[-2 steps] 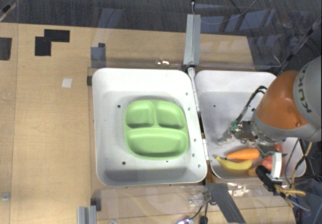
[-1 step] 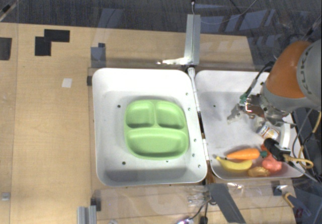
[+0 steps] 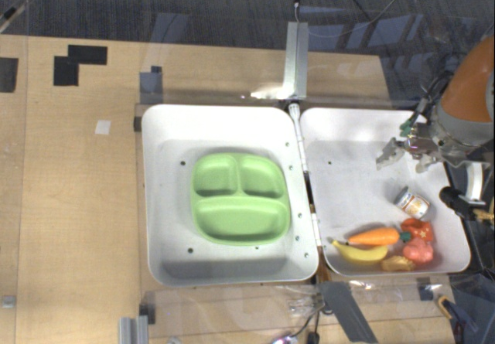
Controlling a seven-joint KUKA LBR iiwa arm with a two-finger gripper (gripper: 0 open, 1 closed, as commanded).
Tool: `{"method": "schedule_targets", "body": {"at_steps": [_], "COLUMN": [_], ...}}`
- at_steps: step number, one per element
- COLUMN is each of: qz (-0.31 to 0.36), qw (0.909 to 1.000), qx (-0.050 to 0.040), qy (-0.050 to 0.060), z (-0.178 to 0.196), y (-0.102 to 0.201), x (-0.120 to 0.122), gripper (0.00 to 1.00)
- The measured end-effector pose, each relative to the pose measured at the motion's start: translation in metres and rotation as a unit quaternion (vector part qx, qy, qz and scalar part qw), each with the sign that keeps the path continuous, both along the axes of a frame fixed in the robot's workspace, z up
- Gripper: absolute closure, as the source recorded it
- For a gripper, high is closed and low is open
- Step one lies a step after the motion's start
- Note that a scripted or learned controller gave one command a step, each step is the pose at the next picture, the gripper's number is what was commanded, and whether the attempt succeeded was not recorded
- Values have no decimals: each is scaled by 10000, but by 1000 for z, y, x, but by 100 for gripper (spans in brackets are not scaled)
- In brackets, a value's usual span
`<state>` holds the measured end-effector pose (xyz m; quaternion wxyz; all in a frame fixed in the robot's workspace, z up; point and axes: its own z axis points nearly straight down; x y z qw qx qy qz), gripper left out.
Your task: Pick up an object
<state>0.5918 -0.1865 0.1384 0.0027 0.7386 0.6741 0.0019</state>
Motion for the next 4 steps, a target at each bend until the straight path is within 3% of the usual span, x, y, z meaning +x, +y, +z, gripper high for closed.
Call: {"method": "schedule_targets", "body": {"at_steps": [1,2,3,4], "qz": [348,1049,849,-608], "qw": [9994,9945,9964,9981], "qx": [-6,-27,-17,-24], "qy": [-27,-55,-59,-60], "z": [-49,-48,-48,-49], "y": [-9,-14,-18,-3], "x": [-45,-74,-84,-97], "gripper": [0,0,0,0]}}
